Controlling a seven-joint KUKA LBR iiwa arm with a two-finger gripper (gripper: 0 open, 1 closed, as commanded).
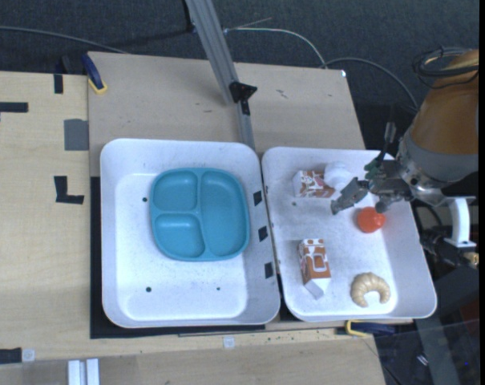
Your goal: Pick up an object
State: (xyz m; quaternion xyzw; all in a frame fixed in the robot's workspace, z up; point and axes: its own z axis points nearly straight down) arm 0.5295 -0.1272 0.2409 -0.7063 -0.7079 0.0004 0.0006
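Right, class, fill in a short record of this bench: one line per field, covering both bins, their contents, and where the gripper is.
left bin: holds a teal three-compartment plastic plate
right bin: holds four items
far side: brown-and-white small carton
middle: red round ball-like object
near side: second brown-and-white carton, tan croissant-shaped toy
gripper: above right bin, between far carton and red object
held: nothing seen between the fingers
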